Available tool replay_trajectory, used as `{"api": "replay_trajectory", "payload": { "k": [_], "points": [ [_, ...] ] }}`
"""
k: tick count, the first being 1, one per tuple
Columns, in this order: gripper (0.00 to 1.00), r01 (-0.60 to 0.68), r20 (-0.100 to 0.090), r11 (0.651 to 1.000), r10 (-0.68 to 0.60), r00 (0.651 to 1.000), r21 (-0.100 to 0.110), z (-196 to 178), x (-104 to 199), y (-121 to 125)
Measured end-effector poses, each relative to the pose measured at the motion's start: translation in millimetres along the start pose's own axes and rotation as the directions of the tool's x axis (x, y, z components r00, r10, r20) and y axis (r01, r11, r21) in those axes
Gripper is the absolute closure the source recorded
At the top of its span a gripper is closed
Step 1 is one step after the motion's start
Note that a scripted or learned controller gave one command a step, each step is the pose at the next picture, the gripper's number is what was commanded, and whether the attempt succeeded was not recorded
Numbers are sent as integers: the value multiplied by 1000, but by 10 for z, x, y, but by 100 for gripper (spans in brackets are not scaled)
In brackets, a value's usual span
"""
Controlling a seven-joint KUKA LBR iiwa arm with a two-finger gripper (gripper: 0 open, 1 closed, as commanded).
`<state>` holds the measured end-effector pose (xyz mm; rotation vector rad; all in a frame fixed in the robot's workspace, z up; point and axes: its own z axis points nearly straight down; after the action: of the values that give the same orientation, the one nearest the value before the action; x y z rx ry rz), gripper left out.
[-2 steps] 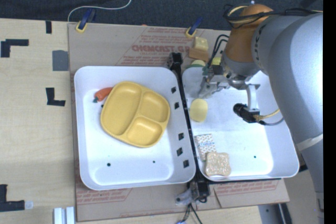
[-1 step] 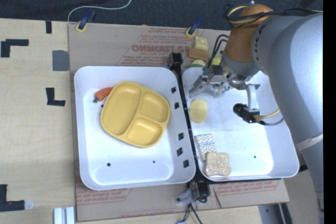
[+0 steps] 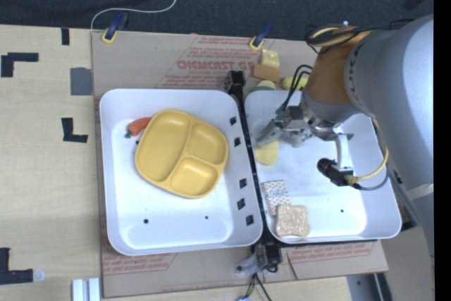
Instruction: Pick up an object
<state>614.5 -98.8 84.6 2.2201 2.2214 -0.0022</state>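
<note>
My gripper (image 3: 276,132) is low over the left part of the right bin (image 3: 366,222), close to the divider between the bins. A pale yellow piece (image 3: 266,154) lies just below and left of it, touching or nearly touching. Farther toward the front lie a speckled white packet (image 3: 275,189) and a tan toast-like square (image 3: 292,220). In the left bin (image 3: 120,222) rests a yellow divided plate (image 3: 182,153), with an orange item (image 3: 138,125) poking out from under its back left edge.
Behind the right bin, on the cardboard, sit a tan block (image 3: 267,71), a small yellow block (image 3: 270,57) and a pale green item (image 3: 265,86). A black cable (image 3: 345,176) hangs from the wrist over the right bin. The arm's grey body covers the bin's right side.
</note>
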Motion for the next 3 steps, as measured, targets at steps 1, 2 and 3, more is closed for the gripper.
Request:
{"api": "replay_trajectory", "payload": {
  "k": [1,2,3],
  "points": [
    [0,1,-2,1000,-1,1000,-2,0,17,319],
    [0,3,-2,1000,-3,1000,1,5,-9,541],
    [0,-1,0,1000,1,1000,1,-6,-1,58]
  ]
}}
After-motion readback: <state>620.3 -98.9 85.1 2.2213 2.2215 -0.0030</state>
